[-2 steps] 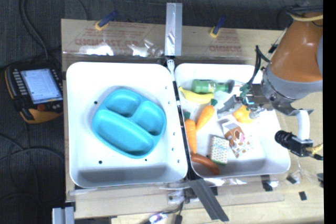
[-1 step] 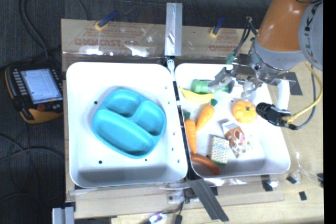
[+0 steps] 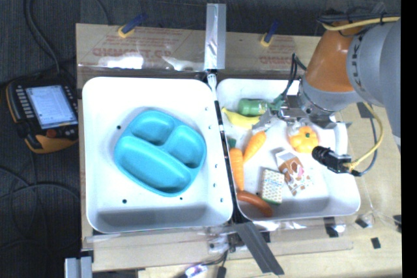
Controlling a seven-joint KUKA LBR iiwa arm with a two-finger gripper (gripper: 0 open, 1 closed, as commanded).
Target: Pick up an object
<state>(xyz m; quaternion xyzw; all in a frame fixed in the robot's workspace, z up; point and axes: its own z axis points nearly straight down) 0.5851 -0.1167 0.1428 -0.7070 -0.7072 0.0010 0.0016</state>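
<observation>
My gripper point(image 3: 276, 118) hangs low over the back of the right bin point(image 3: 345, 195), open, with bare bin floor showing between its fingers. A green object point(image 3: 251, 105) and a yellow banana point(image 3: 238, 118) lie just to its left. An orange carrot point(image 3: 255, 143) sits below-left of it, and a yellow-orange fruit point(image 3: 304, 139) lies close on its right. Toward the front lie a patterned packet point(image 3: 293, 174), a small box point(image 3: 272, 185), a second carrot point(image 3: 236, 167) and a reddish sausage-like piece point(image 3: 255, 200).
The left bin point(image 3: 98, 205) holds a blue divided tray point(image 3: 161, 150). The grey arm with its orange band point(image 3: 332, 62) leans in over the right bin's back right corner. A black cable point(image 3: 365, 156) loops beside the fruit. A pendant point(image 3: 42, 111) lies off the bench at left.
</observation>
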